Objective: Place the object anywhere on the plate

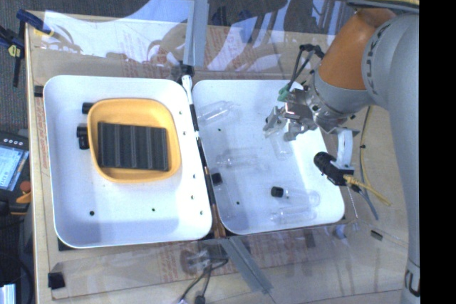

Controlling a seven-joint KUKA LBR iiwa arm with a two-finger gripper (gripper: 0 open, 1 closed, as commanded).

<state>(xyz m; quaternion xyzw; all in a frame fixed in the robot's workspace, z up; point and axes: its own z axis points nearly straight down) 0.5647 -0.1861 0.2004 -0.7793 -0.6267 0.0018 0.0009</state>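
Observation:
A yellow plate [132, 111] with a dark ridged insert [133, 146] lies in the left bin [64, 203]. My gripper [283, 127] hangs over the upper right part of the right bin [249, 221], far from the plate. A small black object [276, 191] lies on the right bin's floor, below the gripper and apart from it. Several clear plastic pieces lie in the same bin: one at the upper left [217, 112], one in the middle [236, 159] and one near the front [296, 208].
Two small black pieces [83, 136] sit just left of the plate. Another black bit [216, 179] rests by the divider between the bins. A clear panel [235, 39] stands behind the bins. A handheld device [11, 166] lies off the bench's left edge.

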